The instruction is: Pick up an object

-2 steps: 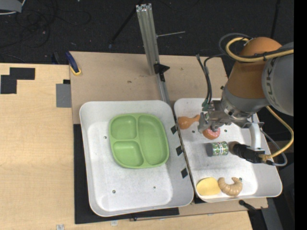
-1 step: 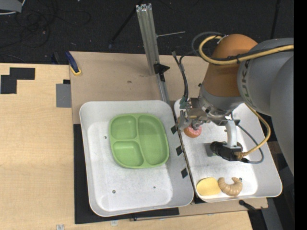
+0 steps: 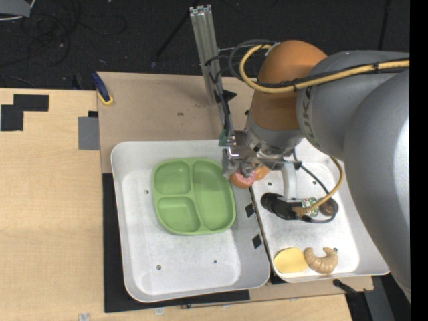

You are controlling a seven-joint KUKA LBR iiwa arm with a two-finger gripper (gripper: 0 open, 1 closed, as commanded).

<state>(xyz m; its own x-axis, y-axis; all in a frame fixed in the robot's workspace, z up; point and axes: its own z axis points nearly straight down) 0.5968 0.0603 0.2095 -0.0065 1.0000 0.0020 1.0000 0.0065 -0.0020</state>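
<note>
While left bin (image 3: pixel 134 259) holds green tray (image 3: pixel 194 196), right bin (image 3: pixel 354 263) holds croissant (image 3: pixel 322 260).

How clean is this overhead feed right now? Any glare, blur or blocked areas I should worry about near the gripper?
Camera view: lighting is even, with no harsh glare on the white bins; the green tray is sharp. The arm looms large and slightly soft, covering part of the right bin. The gripper area is cluttered and shadowed, with a pinkish object there, grasp unclear.
</note>
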